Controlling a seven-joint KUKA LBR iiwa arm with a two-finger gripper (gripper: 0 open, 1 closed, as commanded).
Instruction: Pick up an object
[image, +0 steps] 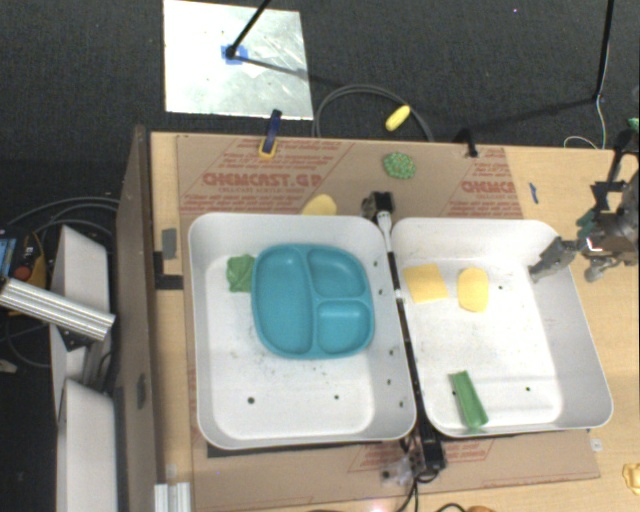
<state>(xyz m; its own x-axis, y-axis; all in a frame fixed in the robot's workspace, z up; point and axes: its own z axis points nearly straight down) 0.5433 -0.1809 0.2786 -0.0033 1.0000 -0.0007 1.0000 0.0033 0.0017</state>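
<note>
Three items beside blue tray (310, 300).

The scene is viewed from one fixed camera, set high above the bench (500, 200) and tilted down at a slant. Both bins, left (215, 330) and right (560, 360), are taken in whole, from moderate distance; floor is seen beyond.

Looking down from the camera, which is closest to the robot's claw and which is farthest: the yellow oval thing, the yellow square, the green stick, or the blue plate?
Measured from the gripper at the right bin's far right edge:
1. Yellow oval piece, in the right bin, nearest.
2. Yellow square piece, just left of the oval.
3. Green stick, at the right bin's front.
4. Blue divided plate, in the left bin, farthest.
</note>
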